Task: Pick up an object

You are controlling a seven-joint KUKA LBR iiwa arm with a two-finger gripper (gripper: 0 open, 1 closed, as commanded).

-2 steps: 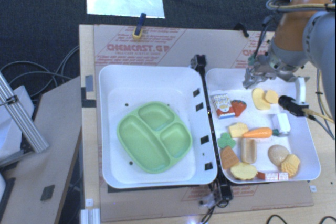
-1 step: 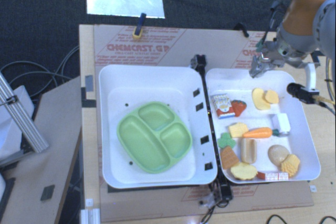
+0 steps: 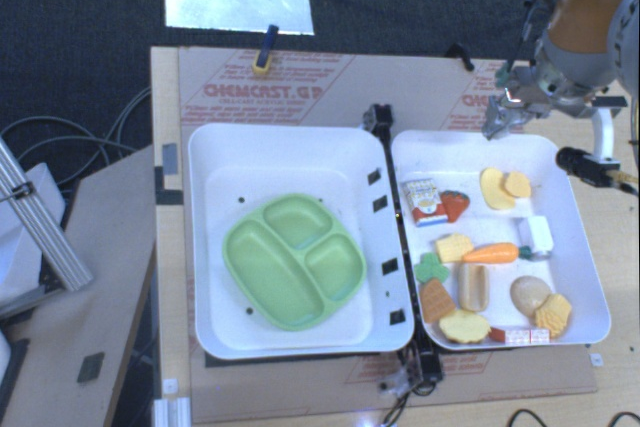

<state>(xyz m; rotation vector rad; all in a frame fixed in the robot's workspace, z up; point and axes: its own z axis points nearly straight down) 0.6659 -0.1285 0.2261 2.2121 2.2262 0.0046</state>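
The grey two-finger gripper (image 3: 499,123) hangs above the right white plastic bin's (image 3: 585,245) far rim; how wide it stands, I cannot tell. A smooth orange toy carrot (image 3: 490,254) lies among the plastic foods there.

The grey arm (image 3: 585,25) reaches in from the right, its gripper (image 3: 500,120) pointing down.

Two white bins (image 3: 300,140) are counted, one green tray (image 3: 292,261), one carrot (image 3: 490,253), and roughly a dozen toy foods altogether.
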